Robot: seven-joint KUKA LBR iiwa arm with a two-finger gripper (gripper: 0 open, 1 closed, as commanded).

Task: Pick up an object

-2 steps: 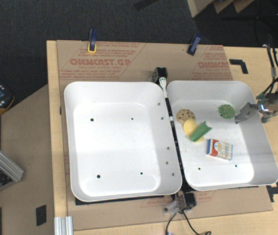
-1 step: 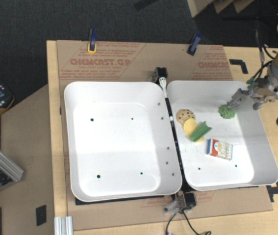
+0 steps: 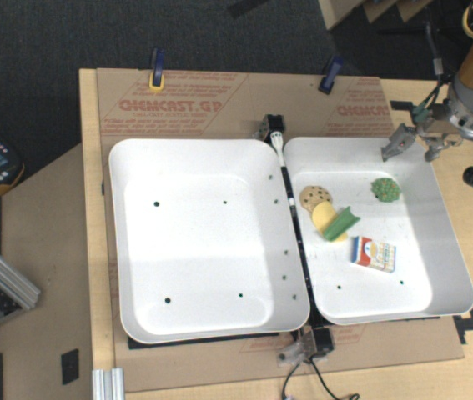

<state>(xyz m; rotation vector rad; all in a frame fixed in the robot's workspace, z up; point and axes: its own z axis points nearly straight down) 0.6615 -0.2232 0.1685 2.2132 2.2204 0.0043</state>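
Observation:
The right bin (image 3: 424, 298) holds several small items. A brown cookie (image 3: 314, 196) lies near its left wall, with a yellow lemon-like piece (image 3: 323, 214) and a green wedge (image 3: 341, 223) just below it. A green fuzzy ball (image 3: 385, 190) rests toward the back right. A small red, white and blue carton (image 3: 374, 254) lies in the middle. My gripper (image 3: 415, 142) hangs over the bin's back right corner, above and right of the green ball, open, with nothing between its fingers (image 3: 394, 146).
The left bin (image 3: 136, 173) sits beside the right one, joined along a black hinge strip (image 3: 290, 215). Both rest on a cardboard sheet (image 3: 219, 98) clamped at the back. A metal rail (image 3: 2, 273) lies off the bench at left.

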